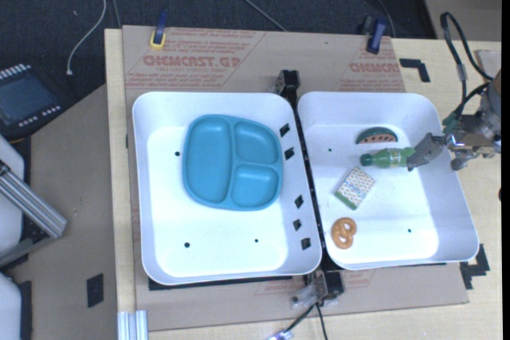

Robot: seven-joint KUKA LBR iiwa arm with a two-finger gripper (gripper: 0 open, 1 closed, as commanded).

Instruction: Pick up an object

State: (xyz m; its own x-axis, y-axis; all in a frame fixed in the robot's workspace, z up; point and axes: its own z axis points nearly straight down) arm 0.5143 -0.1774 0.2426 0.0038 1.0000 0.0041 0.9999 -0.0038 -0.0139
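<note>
Camera view looks down at a slant on a plywood bench [215, 295], pale and stamped with faded red lettering, where two shallow white bins sit side by side, smooth, glossy and round-cornered. Nearest in the right bin [450, 239] lies a small brown pretzel [344, 232], knotted and shiny. Just beyond it rests a flat square packet [355, 187], pale green with a speckled print, turned at an angle. Farther on, a green plastic bottle [388, 158] lies on its side, and touching distance behind it sits a watermelon slice [376, 137], a half-round toy with a red face and green rind. The gripper [426, 153], dark metal, hangs at the bottle's right end over the bin's right part; whether its fingers are spread or closed I cannot tell from here, nor whether they have the bottle. In the left bin [159, 243] a blue divided plate [233, 162] lies flat, matte, rounded, with three compartments. At the bench's far edge, two clamps, one yellow-and-blue [159, 33] and one blue [375, 34], grip the board
</note>
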